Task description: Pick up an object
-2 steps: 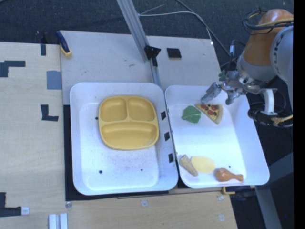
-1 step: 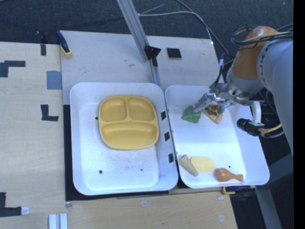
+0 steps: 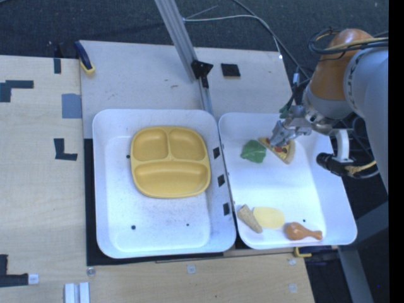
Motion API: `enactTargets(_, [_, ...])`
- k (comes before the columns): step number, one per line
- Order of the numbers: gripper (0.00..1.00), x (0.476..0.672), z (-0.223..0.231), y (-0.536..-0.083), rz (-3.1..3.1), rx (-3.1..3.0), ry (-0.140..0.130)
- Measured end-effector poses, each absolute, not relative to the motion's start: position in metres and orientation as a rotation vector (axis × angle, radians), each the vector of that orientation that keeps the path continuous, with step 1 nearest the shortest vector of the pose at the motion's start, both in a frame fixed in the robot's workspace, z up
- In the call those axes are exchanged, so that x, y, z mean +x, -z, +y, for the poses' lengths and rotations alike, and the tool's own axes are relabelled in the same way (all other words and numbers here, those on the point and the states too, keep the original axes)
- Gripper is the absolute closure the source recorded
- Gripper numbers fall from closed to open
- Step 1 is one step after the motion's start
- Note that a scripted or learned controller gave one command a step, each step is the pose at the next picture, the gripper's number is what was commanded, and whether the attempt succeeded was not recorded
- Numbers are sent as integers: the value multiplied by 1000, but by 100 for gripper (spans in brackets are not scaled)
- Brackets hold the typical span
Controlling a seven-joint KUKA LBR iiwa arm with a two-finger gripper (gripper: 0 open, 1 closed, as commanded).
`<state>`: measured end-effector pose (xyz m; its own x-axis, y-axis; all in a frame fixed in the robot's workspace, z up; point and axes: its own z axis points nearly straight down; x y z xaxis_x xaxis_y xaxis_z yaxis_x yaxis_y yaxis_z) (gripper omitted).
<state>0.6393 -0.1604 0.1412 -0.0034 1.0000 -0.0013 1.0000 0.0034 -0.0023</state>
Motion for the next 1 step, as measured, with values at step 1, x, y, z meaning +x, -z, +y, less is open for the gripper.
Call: enactTargets(1, [100,645,-161,-202,-2225,-2221,2])
